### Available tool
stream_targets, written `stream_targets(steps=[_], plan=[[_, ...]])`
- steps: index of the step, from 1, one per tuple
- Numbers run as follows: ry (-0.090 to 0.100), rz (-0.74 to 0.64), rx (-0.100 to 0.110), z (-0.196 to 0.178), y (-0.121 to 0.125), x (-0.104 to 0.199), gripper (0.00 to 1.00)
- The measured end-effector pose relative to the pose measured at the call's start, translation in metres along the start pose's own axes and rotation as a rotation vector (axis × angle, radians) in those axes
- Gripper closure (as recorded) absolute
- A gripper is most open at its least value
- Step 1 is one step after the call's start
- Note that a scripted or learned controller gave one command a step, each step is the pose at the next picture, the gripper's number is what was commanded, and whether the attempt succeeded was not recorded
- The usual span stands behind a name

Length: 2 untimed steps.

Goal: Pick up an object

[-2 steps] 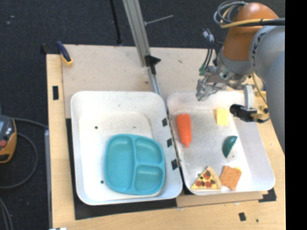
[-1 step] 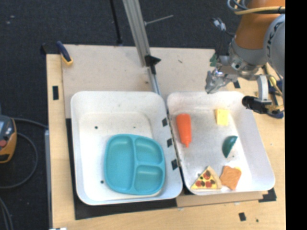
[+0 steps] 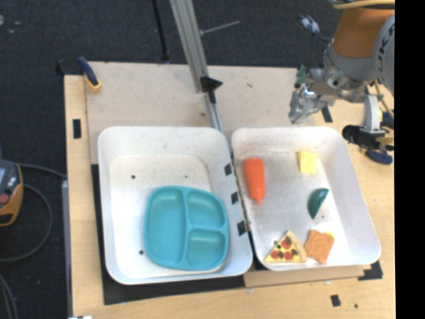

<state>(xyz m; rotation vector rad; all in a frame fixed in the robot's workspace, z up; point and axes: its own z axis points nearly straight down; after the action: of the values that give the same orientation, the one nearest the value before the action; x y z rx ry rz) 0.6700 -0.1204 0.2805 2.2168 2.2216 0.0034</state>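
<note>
- The wooden bench (image 3: pixel 153 92) bears two shallow white bins side by side; the left bin (image 3: pixel 133 145) holds a turquoise plastic divided tray (image 3: pixel 186 228), and the right bin (image 3: pixel 345 198) holds the small objects the task could take.
- The grey arm with the orange band (image 3: pixel 362 18) reaches in from the right, and its two-finger gripper (image 3: pixel 303 108) hangs above the bench just beyond the far rim of the right bin, with nothing seen between the fingers; whether the jaws stand open or closed cannot be told from this view.
- The orange carrot-shaped toy (image 3: pixel 255 178) lies lengthwise near the left wall of the right bin, well apart from the other pieces.
- The toy pizza slice (image 3: pixel 287 249) and the orange crinkled square piece (image 3: pixel 319 245) lie just beside each other at the near edge.
- The dark green wedge-shaped piece (image 3: pixel 317 202) sits near the middle right, and the small yellow block (image 3: pixel 307 161) lies closest to the gripper.
- The step in hand appears to be the approach. A good choice would be the yellow block or the carrot, since each stands clear of neighbours; the gripper should centre over the piece, align the fingers across its narrow width, and descend straight, keeping off the bin walls.
</note>
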Motion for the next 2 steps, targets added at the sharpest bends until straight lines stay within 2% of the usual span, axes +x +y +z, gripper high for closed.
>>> stream_targets(steps=[1, 2], plan=[[0.000, -0.004, 0.000, -0.001, 0.009, 0.051, 1.00], [0.002, -0.005, 0.004, 0.003, 0.003, 0.110, 1.00]])
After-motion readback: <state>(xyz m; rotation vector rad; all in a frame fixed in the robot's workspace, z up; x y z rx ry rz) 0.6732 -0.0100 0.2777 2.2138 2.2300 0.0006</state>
